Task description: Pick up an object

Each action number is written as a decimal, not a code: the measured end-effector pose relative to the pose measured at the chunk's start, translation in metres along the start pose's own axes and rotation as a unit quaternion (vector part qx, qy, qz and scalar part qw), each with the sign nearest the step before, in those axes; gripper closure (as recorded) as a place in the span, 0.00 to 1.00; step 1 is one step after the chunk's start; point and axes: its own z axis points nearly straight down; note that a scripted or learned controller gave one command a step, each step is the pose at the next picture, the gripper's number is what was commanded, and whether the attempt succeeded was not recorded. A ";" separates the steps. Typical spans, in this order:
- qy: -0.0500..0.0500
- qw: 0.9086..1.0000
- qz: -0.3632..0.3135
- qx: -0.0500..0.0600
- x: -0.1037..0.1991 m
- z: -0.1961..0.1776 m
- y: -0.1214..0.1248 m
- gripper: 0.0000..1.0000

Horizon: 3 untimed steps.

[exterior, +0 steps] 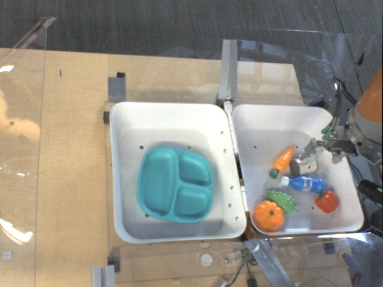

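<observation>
**Pick not yet made: gripper low in the right bin, nothing seen in its hold**

Progress: The arm (366, 115) reaches in over the right bin (263, 121), and the gripper (309, 155) sits low among the toys. No object is lifted; every item rests on the bin floor. By my judgement the approach is done, and the grasp and lift remain.

Fingers: The fingers appear slightly apart, though they are small and dark in this view, so the gap is uncertain. Nothing is visibly clamped between them.

Objects relative to the fingers:
- Toy carrot (282, 161), just beside the fingers on the side towards the left bin (125, 160), lying at a slant.
- Blue bottle (305, 184), directly below the fingers in the picture, very close; contact cannot be confirmed.
- Red pepper-like toy (327, 202), beyond the bottle, near the bin's front corner.
- Green knobbly vegetable (282, 200) and orange pumpkin (268, 215), further off, touching each other.
- Teal divided plate (175, 183), well apart in the left bin.

Likely target: carrot or bottle.
</observation>
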 end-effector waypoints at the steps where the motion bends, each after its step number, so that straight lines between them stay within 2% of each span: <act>1: 0.000 1.000 -0.014 -0.002 0.023 0.108 0.039 0.00; 2: -0.001 0.999 -0.044 -0.006 0.034 0.137 0.079 0.00; 3: 0.000 0.999 -0.045 -0.009 0.036 0.126 0.083 1.00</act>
